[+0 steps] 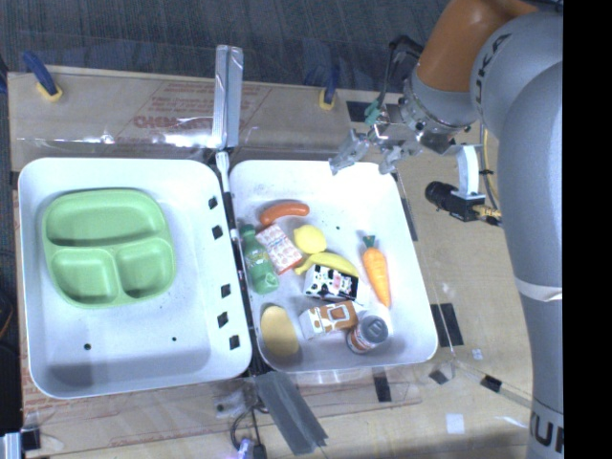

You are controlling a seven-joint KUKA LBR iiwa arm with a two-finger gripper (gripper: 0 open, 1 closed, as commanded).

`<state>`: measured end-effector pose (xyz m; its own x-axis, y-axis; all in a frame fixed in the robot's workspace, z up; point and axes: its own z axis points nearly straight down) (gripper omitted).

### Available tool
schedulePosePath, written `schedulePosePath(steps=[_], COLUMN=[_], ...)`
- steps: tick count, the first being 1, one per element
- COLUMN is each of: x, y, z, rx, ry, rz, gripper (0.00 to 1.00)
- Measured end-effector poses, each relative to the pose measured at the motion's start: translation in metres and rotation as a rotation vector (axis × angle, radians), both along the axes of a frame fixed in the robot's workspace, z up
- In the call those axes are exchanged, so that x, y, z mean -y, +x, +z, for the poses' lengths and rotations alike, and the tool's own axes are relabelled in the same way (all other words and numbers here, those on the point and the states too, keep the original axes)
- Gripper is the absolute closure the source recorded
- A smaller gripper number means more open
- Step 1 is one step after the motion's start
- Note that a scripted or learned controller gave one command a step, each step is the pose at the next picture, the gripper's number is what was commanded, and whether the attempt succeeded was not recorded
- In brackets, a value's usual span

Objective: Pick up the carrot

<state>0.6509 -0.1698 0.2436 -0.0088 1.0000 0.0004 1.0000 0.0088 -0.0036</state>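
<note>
— Where's our carrot (376,273)?
— Right side of the right bin (406,220), beside the banana (330,263). Looks light, stiff, smooth; we'd grip mid-body.
— Our claw (368,156)?
— Spread, holding nothing, above the bin's far rim.

Even, fairly bright overhead light; soft shadow pools in the left bin (57,376) near corner; mild plastic glare far left; overall slightly soft, low-res.

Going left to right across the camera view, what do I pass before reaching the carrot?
Green divided tray → green bottle → lemon → carrot, with the gripper further back above the right bin.
</note>
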Motion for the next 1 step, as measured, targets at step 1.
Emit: schedulePosePath(steps=[1], x=[0.0409], y=[-0.0496], z=[-0.1064], rx=[-0.001], ry=[0.0], rz=[0.063], gripper=[0.0])
